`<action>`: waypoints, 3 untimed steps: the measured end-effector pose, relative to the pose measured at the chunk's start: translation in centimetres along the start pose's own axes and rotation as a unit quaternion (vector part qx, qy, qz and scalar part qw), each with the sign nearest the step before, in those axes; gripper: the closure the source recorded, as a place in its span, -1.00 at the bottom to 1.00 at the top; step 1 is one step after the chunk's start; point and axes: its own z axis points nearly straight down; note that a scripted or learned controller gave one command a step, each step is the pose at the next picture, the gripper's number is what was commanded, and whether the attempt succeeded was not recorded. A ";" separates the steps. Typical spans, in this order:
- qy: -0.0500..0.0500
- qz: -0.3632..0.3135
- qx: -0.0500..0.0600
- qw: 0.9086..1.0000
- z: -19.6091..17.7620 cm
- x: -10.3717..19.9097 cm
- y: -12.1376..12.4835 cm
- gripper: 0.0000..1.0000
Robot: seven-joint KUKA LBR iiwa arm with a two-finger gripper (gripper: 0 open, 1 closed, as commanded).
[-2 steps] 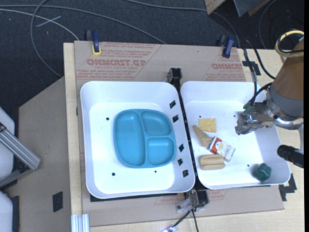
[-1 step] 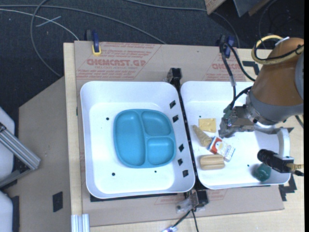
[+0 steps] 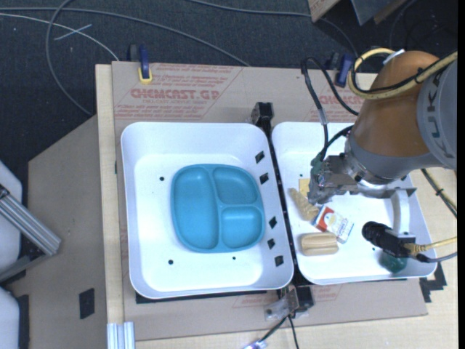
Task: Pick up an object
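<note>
Red "CHEMCAST GP" lettering runs across the brown board [image 3: 218,78].

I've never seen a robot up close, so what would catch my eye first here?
The big blue divided plate lying alone in the middle of the left bin stands out first. Next comes the bulky grey and orange arm reaching in from the right, its gripper low over the right bin, by a small cluster: a tan block, a red and white packet and a yellowish piece.
</note>
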 end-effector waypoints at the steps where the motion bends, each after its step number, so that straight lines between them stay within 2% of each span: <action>1: 0.000 -0.001 0.000 1.000 -0.7 6.1 -0.7 1.00; 2: 0.000 0.000 0.003 1.000 0.6 10.9 -0.6 1.00; 3: -0.001 0.003 0.002 1.000 0.5 10.6 -0.6 -1.00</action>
